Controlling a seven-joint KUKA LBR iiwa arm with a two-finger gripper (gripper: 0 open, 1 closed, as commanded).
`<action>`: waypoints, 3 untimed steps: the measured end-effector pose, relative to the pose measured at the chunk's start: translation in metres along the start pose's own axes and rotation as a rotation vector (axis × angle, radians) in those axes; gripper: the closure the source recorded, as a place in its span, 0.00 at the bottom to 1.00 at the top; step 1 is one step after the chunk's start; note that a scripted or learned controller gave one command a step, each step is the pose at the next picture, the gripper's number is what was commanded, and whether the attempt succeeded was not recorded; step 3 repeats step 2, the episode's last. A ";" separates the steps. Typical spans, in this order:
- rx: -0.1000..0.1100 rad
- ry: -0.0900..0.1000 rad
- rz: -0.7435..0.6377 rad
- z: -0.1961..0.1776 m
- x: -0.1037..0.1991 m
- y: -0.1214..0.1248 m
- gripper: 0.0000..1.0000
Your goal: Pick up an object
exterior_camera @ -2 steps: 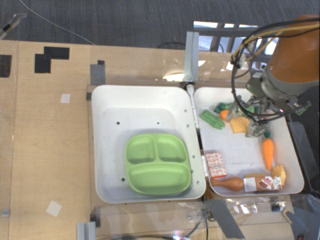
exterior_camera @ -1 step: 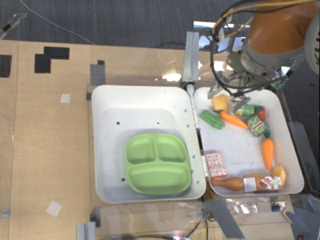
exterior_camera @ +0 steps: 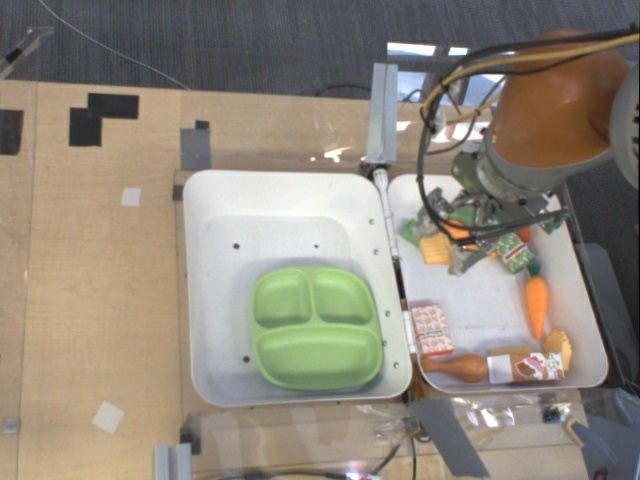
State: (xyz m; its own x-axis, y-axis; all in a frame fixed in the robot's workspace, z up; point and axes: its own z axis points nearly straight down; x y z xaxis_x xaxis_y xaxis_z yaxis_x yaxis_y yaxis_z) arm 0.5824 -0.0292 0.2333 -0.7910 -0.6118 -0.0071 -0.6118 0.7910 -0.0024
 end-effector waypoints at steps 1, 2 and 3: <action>0.002 -0.003 0.199 -0.023 0.019 0.068 1.00; 0.004 -0.005 0.255 -0.064 0.002 0.056 1.00; 0.004 -0.005 0.255 -0.064 0.002 0.056 1.00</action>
